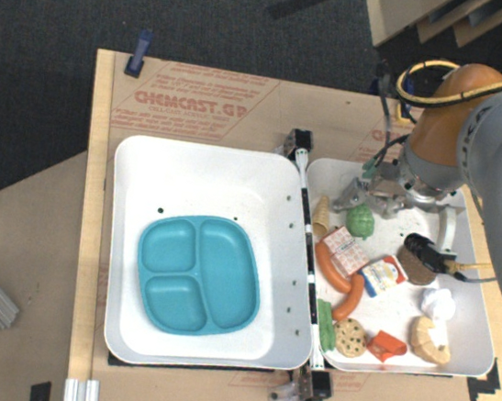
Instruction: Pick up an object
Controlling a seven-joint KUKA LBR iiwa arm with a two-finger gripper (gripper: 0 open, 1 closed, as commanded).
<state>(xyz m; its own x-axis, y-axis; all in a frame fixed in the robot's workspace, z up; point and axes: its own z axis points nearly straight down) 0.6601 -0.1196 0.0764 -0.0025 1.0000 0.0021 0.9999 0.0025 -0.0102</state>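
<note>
My gripper (374, 196) hangs low over the far part of the right bin (480, 315), below the orange band of the arm. A small green round object (360, 221) lies just in front of it, close to or touching its tip. Around it lie a cone (321, 216), a pink-and-white packet (344, 247), an orange sausage (334, 266) and a small white carton (381, 275). I see nothing held by the gripper.
The right bin also holds a dark brown item (421, 258), a white lump (438, 303), a bread piece (430, 341), a cookie (350, 337) and a red-orange piece (386, 346). A teal divided plate (199, 273) sits in the left bin (144, 171).
</note>
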